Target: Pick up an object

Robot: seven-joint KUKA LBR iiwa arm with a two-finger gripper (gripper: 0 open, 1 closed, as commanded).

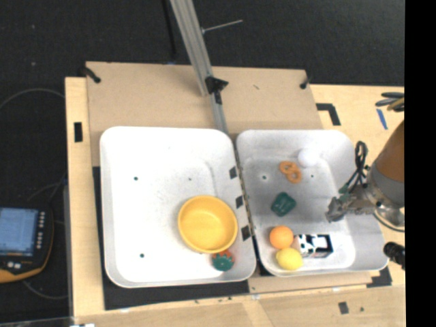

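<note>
Camera view: nothing had yet been picked up, the end effector [338, 208], its grip state indiscernible, being poised low at the right bin's [344, 145] right edge, near the green object [283, 203] and black-and-white block [315, 245].

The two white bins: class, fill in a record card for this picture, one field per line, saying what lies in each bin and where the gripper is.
left bin: yellow bowl; small green-and-red object at its near edge
right bin: pretzel-shaped piece, white ball, green block, orange ball, yellow ball, black-and-white object
gripper: over the right bin's right side, nothing seen between its fingers
</note>
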